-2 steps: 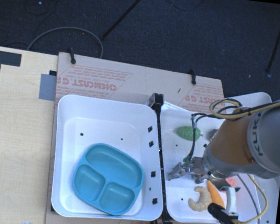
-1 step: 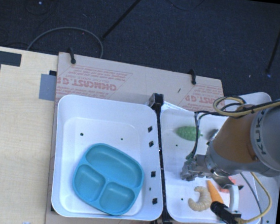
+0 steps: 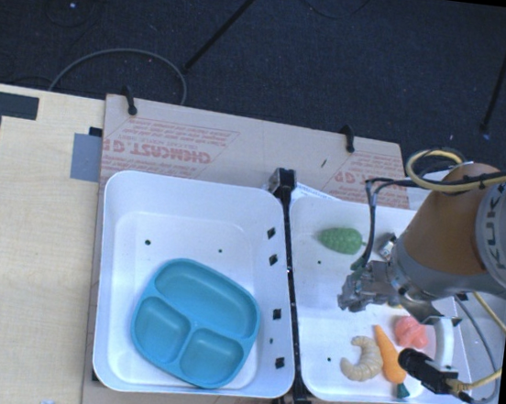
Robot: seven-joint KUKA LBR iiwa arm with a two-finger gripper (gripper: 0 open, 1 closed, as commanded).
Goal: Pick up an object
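In the right bin, my gripper hangs low over the bin floor near the middle. A green lumpy toy lies just behind it, toward the far wall. In front of it and to the right lie an orange carrot, a pink toy and a pale curved piece. I see nothing held in the gripper. The arm hides the right side of this bin.
The left bin holds a blue divided plate at its front. A black divider runs between the two bins. Cardboard lies under them, with a wooden bench top to the left.
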